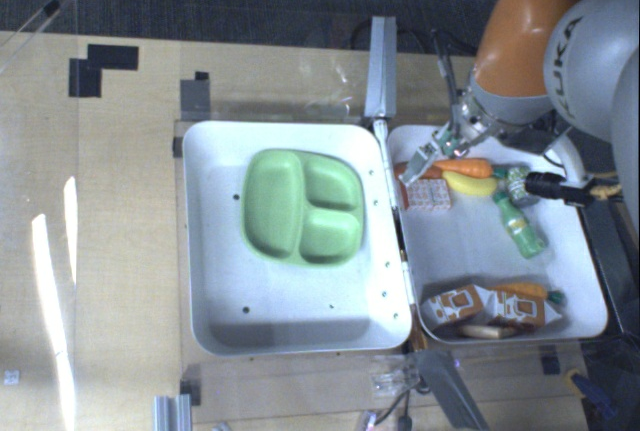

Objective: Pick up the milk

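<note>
The jaws (432,155) are open a little and hold nothing. The carrot (463,167) is just beside them. The milk carton (487,304) lies well below them.

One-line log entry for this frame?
gripper: right bin, far-left corner, over carrot | milk: lying at near wall, untouched | tray: left bin
</note>
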